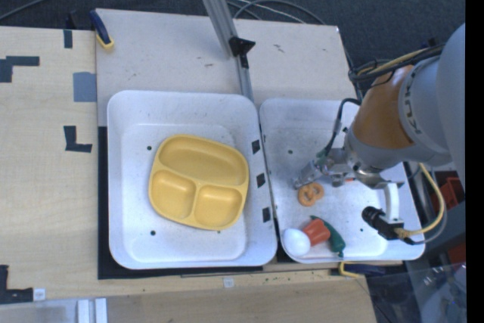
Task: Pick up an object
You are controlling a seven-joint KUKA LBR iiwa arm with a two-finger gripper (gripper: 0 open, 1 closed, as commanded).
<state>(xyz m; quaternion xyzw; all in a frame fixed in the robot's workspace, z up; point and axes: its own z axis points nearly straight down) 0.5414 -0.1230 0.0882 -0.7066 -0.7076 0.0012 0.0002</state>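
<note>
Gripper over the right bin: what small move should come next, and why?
Probably a short descent onto the orange pretzel-like piece. The gripper sits just above it in the right bin, with nothing seen between its fingers. The carrot toy and white egg lie further toward the bin's near edge.

The right bin's [291, 125] upper half, toward 12 o'clock, lies bare and open to entry. Its lower part is crowded: an orange pretzel-shaped toy [310, 194], a red and green pepper toy [324, 233] and a white egg [296, 242] sit near together. In the left bin [121, 163], a yellow divided plate [199, 181] takes the centre, leaving only bare margins around it.
</note>
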